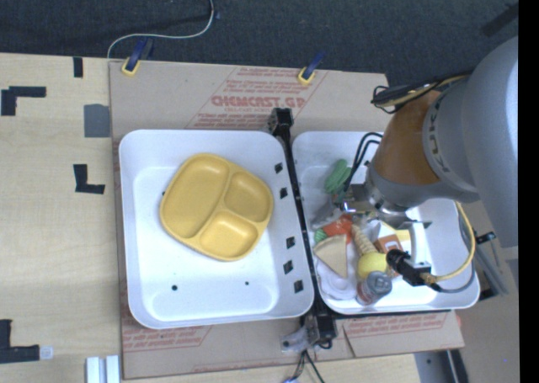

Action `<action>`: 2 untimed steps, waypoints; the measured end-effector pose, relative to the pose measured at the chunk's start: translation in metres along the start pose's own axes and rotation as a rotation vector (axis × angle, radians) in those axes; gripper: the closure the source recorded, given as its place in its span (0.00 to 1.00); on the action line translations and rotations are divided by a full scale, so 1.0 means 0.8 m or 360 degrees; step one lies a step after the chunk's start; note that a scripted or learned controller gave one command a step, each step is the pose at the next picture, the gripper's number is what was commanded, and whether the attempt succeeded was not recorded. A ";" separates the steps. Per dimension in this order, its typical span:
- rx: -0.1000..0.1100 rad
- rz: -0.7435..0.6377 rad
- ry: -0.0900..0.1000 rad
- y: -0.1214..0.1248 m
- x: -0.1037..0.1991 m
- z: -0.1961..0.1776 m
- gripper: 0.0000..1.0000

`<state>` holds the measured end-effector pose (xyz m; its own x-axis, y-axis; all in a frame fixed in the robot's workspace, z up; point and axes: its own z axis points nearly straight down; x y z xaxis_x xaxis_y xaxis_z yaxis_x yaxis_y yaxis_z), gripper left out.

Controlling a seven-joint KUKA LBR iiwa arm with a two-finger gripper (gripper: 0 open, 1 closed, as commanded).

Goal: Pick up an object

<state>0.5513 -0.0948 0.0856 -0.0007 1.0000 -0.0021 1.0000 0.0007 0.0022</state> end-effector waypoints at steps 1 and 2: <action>-0.0001 0.0000 0.0001 0.002 0.000 -0.013 1.00; 0.0000 0.0000 0.0001 0.001 0.000 -0.012 0.00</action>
<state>0.5522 -0.0951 0.0952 -0.0005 1.0000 -0.0012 1.0000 0.0005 0.0024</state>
